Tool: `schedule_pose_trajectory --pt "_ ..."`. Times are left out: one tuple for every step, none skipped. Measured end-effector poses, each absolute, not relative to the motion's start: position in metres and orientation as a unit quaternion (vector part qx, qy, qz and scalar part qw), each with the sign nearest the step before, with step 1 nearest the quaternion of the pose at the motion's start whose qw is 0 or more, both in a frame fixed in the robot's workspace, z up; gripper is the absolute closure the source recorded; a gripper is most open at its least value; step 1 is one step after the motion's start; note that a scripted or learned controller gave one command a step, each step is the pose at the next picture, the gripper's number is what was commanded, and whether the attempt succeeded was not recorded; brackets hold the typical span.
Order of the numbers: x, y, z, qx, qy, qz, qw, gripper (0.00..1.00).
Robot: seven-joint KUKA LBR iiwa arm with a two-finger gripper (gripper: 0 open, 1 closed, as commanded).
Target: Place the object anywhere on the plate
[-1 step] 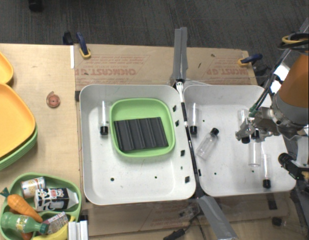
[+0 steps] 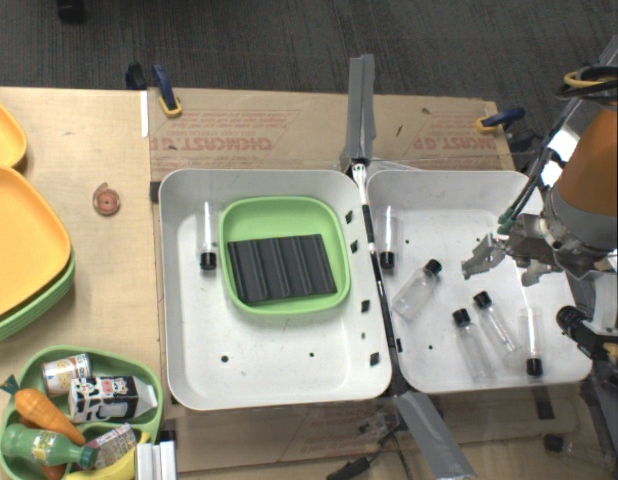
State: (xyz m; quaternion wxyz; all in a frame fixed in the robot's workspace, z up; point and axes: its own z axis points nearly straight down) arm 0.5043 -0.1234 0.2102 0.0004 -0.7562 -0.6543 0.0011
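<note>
We see our hand (image 2: 504, 250) hanging at the right side of the right bin (image 2: 429, 378), and we cannot tell from here how it is set or whether it carries anything. The things to move, as we judge it, are the clear vials (image 2: 486, 320) with black caps lying loose on that bin's white floor, several near one another just below the hand. They look light, stiff and slick, round-bodied so they may roll; we would take one across its middle, square to its length. The green plate (image 2: 285, 214), a rounded square with a raised rim, sits in the left bin (image 2: 189, 368) with a dark ribbed mat (image 2: 284, 267) on it. Another vial (image 2: 207, 238) lies just left of the plate.
</note>
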Motion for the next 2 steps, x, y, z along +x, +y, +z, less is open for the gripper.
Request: schedule_pose_trajectory --pt "0.478 -0.125 0.258 -0.814 -0.581 0.0016 0.0 0.0" --pt "0.477 -0.124 0.23 -0.842 -0.539 0.0028 0.002 0.0"
